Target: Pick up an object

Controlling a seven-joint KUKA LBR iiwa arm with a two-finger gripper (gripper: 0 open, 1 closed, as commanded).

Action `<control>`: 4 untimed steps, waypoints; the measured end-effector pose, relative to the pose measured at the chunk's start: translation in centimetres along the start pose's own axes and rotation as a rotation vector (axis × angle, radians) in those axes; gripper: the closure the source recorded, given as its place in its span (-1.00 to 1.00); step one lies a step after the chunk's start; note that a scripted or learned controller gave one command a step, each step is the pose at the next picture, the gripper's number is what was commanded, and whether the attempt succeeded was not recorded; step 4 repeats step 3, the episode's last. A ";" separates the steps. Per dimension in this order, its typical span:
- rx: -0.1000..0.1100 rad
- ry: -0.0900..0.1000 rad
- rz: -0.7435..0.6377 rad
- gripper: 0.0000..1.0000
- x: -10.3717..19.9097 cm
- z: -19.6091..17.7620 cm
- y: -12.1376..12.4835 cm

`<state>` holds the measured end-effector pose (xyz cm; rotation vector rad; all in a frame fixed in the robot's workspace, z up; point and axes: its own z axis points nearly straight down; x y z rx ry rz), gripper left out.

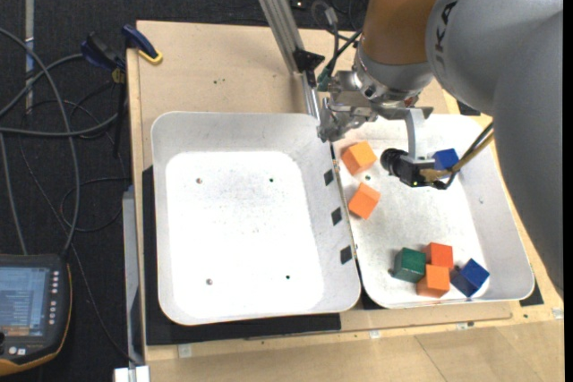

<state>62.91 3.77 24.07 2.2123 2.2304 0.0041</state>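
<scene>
End effector, finger state impossible to tell, hangs low over the right bin beside an orange cube.

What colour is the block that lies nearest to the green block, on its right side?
Orange. The block touches the green block in the right bin, clearest in the camera view.

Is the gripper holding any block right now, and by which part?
Cannot be told. The gripper sits just above an orange block in the right bin, with no block visibly between its fingers.

The flat tan wooden bench carries two shallow white plastic bins: left bin, right bin, touching side by side.
</scene>
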 end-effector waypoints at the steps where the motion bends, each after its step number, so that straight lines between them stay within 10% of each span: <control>1: 0.004 0.000 0.001 1.00 5.2 -0.2 -2.3; 2: 0.005 -0.003 0.008 1.00 4.9 1.4 -2.1; 3: 0.003 -0.002 0.008 -1.00 4.8 1.3 -2.1; 4: 0.003 -0.002 0.008 -1.00 4.8 1.3 -2.1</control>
